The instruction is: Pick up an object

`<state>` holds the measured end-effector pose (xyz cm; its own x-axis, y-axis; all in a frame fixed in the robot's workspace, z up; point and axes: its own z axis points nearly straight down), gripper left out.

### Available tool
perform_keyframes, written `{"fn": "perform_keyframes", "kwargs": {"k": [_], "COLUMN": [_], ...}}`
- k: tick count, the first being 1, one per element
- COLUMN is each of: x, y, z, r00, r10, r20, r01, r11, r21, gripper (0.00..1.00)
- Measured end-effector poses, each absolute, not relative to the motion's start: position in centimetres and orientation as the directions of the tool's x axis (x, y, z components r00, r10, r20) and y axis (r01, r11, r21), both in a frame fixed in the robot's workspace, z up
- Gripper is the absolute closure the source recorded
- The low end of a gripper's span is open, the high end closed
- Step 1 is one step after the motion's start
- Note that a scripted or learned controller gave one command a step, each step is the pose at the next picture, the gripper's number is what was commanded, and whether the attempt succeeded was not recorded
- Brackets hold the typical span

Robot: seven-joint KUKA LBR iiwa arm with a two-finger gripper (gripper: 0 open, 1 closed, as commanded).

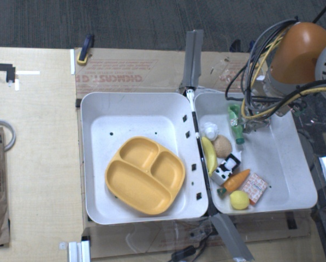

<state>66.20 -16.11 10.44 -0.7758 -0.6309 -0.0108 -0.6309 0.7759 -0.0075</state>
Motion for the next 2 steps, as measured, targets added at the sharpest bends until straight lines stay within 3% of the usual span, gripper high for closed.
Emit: {"fn": "perform_keyframes", "kwargs": {"k": [1, 2], "x": [66.1, 65.9], "y": [-19.5, -14.8], "z": [12.0, 23.2], "r00": [-0.825, -0.747], "r10": [-0.564, -0.665], "r20": [-0.006, -0.006], "r01": [-0.564, -0.665], "r11": [0.825, 0.747], "r21": [-0.004, -0.004], "gripper": [1.0, 1.0]}}
